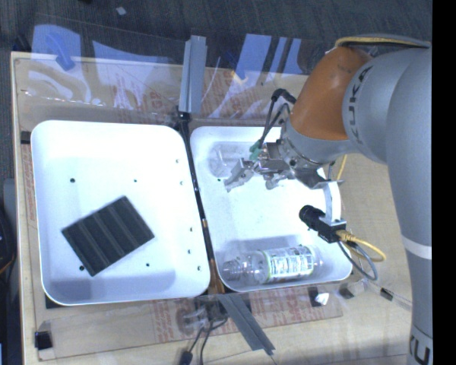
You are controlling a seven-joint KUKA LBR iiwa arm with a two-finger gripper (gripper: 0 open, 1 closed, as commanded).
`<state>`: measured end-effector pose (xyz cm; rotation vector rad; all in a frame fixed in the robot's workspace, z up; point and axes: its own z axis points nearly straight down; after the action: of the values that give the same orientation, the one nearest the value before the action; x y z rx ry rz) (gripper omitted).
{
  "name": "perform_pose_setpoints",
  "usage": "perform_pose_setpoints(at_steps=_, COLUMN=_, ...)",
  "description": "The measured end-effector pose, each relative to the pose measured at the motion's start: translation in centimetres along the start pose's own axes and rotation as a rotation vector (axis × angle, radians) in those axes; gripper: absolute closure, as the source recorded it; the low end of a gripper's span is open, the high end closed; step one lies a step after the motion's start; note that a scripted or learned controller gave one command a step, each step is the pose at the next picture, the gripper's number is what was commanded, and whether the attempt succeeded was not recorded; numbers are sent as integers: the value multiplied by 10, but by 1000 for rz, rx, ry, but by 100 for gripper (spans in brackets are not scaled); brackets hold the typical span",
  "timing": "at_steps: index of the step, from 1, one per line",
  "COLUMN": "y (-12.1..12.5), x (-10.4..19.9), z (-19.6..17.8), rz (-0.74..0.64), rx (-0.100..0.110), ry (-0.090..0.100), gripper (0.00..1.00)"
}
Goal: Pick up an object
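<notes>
Plastic bottle [272, 265] w/ green-white label lies on its side along the near wall of the right bin [213, 204]. Clear crumpled wrapper [226, 158] sits near that bin's far left corner. Gripper [252, 170] hovers just beside the wrapper; fingers look parted w/ nothing between them. Left bin [53, 143] holds a dark ribbed slab [108, 235], angled. Bench [61, 82] is light wood; dark carpet [213, 6] beyond.

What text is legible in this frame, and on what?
"KUKA": partly visible grey letters running up the arm at the edge of its orange band.
Bottle label: green and white print, too small to read.
Red print on the bench below the bins: too blurred to read.
</notes>
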<state>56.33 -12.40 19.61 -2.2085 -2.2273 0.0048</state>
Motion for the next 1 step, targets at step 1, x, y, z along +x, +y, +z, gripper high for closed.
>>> perform_pose_setpoints(at_steps=1, y=-64, x=-3, z=9, rz=59, rx=-2, ry=-1, gripper=0)
